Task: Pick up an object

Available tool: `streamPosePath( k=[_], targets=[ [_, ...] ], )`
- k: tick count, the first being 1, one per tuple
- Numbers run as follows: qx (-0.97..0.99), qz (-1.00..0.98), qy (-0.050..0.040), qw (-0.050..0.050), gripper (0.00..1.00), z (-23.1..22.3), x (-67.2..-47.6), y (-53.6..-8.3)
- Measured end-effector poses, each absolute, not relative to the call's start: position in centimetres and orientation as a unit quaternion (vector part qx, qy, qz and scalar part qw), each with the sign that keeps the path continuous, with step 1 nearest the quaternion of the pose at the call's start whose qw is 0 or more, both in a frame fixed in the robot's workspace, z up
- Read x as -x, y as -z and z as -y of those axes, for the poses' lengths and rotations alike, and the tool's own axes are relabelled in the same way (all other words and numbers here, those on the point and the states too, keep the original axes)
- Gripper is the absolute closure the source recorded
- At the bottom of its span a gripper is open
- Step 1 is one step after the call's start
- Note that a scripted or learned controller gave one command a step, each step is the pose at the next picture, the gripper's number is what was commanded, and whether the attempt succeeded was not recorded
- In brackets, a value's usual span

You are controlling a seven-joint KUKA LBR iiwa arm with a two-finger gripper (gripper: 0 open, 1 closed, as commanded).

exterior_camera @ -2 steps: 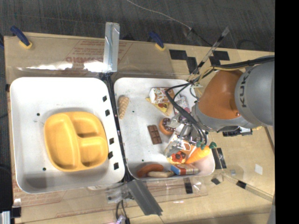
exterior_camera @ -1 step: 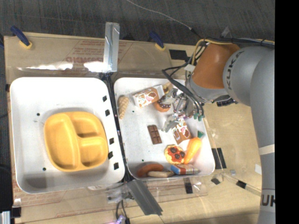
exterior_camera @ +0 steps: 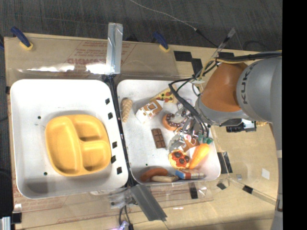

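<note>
The right bin (exterior_camera: 139,150) holds several toy foods. A waffle cone (exterior_camera: 126,108) lies by its left wall, with a white gingerbread-like piece (exterior_camera: 149,110) and a pizza slice (exterior_camera: 165,96) further right. A donut (exterior_camera: 170,121) and a brown chocolate bar (exterior_camera: 158,138) sit mid-bin. Near the front lie a round red-and-yellow piece (exterior_camera: 178,159), an orange carrot-like piece (exterior_camera: 200,155), a hot dog (exterior_camera: 156,175) and a marker (exterior_camera: 190,175). My gripper (exterior_camera: 188,132) hangs low over the right half of this bin, just right of the donut and above the round piece. The arm's orange band hides the bin's right side.
The left bin (exterior_camera: 24,109) carries a yellow divided plate (exterior_camera: 76,143). A black divider (exterior_camera: 117,128) separates the two bins. Cables (exterior_camera: 192,80) loop from the wrist over the right bin's back edge. Cardboard and tape surround the bins.
</note>
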State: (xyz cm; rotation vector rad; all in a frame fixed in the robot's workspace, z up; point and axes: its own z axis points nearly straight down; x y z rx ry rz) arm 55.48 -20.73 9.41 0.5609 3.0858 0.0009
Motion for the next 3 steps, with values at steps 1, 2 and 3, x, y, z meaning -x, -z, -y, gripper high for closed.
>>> streamPosePath(
  k=[1,2,3],
  targets=[
    [-0.251,-0.968,-0.0005,0.001,0.00,19.9,-51.1,-9.3],
    [-0.209,-0.978,-0.0004,-0.001,0.00,16.7,-50.3,-9.2],
    [-0.137,-0.990,-0.0005,-0.022,0.00,16.1,-63.9,-8.8]
  ],
)
